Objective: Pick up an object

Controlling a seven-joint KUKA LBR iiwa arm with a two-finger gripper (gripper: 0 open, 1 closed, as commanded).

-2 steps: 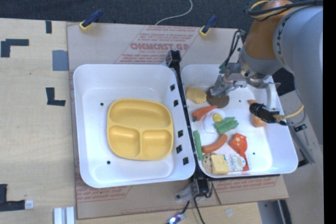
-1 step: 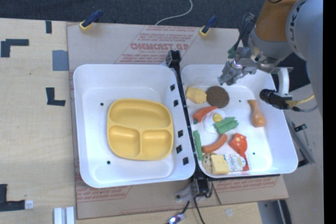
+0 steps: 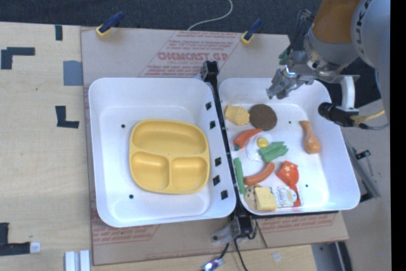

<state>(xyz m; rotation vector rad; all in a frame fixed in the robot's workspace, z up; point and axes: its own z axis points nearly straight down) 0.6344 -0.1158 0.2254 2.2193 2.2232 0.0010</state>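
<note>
The grey arm's two-finger gripper [image 3: 277, 90] hangs over the upper left part of the right shallow white bin [image 3: 339, 178]; nothing sits between its tips, and how wide they stand cannot be told. Just below it lies a round brown patty [image 3: 262, 116], touching a yellow wedge of toy cheese [image 3: 237, 115] on its left. A tan toy drumstick [image 3: 309, 137] lies near the right wall, its long axis running top to bottom, thick end down. An orange sausage [image 3: 259, 173] slants up toward the right. The left bin [image 3: 104, 98] holds a yellow divided plastic plate [image 3: 169, 156].
</note>
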